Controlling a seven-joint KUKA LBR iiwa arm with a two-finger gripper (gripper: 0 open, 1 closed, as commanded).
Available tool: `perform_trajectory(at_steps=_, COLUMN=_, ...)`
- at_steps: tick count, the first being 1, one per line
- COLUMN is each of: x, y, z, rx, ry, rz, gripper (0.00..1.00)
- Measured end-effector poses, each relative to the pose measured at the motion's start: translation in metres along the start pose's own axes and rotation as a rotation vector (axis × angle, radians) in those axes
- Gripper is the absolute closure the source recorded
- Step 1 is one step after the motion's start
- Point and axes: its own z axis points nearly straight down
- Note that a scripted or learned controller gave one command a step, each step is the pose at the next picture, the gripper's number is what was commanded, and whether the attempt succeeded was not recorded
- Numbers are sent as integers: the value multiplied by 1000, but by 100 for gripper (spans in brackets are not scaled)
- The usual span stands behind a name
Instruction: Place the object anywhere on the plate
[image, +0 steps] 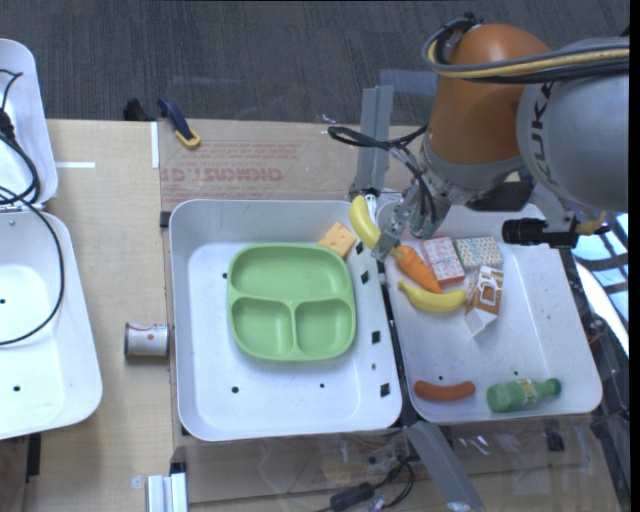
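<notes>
The green three-compartment plate lies in the middle of the left bin. My gripper hangs over the rim between the two bins, just right of the plate's far right corner. A small yellow banana sits between its fingers, its free end pointing up and left. The gripper is shut on this banana. A yellow cheese-like block lies in the left bin beside the plate's far right corner, just left of the banana.
The right bin holds an orange carrot, a second banana, snack packets, a white and orange carton, a sausage and a green bottle. A small can lies on the bench to the left.
</notes>
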Motion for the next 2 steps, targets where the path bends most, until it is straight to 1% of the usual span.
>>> perform_trajectory(at_steps=1, x=56, y=41, z=3, rx=-1, ry=1, rz=61, gripper=100)
perform_trajectory(at_steps=2, x=56, y=41, z=3, rx=0, ry=1, rz=61, gripper=0)
